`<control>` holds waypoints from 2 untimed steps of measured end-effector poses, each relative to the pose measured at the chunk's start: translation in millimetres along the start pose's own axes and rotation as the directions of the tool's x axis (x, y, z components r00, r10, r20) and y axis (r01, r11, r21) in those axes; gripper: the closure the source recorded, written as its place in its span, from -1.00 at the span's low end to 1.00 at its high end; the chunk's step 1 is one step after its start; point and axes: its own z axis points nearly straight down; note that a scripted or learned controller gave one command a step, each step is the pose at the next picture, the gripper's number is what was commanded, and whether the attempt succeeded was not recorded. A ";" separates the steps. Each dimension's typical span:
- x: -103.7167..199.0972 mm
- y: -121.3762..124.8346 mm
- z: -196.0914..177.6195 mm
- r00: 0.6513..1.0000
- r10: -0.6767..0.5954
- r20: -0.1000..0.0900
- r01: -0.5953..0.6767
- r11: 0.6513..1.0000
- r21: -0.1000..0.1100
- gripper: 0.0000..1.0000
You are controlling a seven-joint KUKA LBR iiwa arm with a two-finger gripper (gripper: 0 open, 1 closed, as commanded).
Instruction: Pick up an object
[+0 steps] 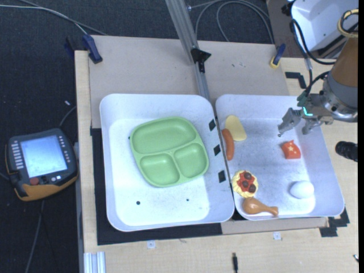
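My gripper (pixel 294 125) hangs over the right bin (pixel 267 131), its two fingers spread open with nothing between them. A small red toy (pixel 291 149) lies just below it. A white egg (pixel 301 190) rests near the bin's front right corner. Along the bin's left side lie a yellow piece (pixel 235 127), an orange-red hot dog (pixel 228 143), a round pizza toy (pixel 245 183) and a drumstick (pixel 260 208).
The left bin (pixel 116 169) holds a green divided plate (pixel 169 151). A metal pole (pixel 185 21) rises behind the bins. A teach pendant (pixel 40 161) lies left of the bench. Blue clamps (pixel 91 49) sit on the bench's back corners.
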 end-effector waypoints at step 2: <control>-1.3 4.2 41.8 1.000 0.000 0.000 0.000 1.000 0.002 -1.00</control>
